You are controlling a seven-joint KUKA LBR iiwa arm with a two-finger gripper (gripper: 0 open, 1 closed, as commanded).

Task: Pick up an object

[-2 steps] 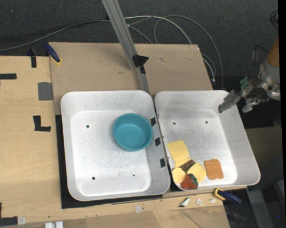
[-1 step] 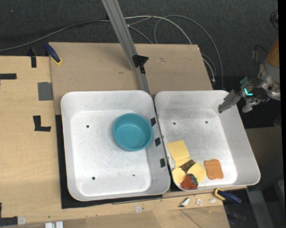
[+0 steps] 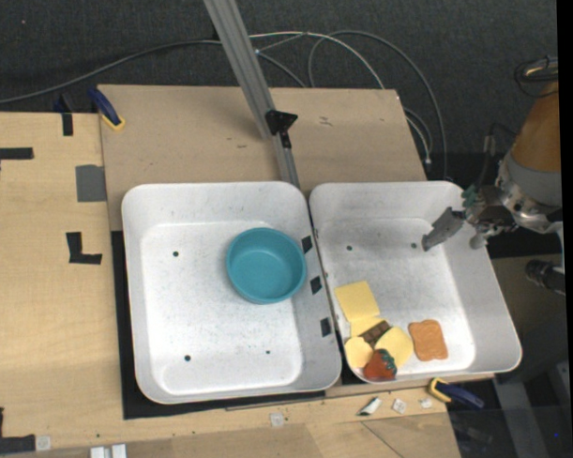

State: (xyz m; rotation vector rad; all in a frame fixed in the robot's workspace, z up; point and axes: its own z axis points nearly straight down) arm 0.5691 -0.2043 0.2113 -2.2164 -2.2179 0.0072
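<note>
Two white bins on a wooden bench, seen from above, with the arm at the right.

From left to right: the left bin held a teal bowl upright near its centre; the right bin held, toward its near edge, a yellow block, a dark-and-yellow piece, a red item touching that piece, and an orange-brown slab just beside them. The gripper hung over the right bin's far right part, well apart from these objects, holding nothing; whether its jaws were spread could not be told.
</note>
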